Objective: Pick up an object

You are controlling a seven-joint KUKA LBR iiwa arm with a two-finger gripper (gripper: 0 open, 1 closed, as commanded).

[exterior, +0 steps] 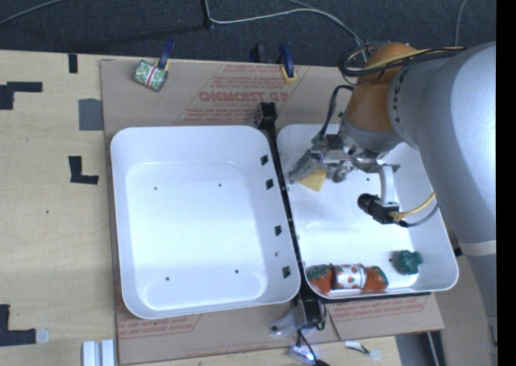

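Yellow wedge-shaped foam block (314,180) lies in right white bin (419,276), near its upper-left corner, beside divider. My gripper (321,164) sits directly over it; finger state cannot be determined. Risk: off-centre closure pushes block against bin wall, yielding no grasp.

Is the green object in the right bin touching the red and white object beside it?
Apart. The camera view shows bare white bin floor between the green object and the red and white object.
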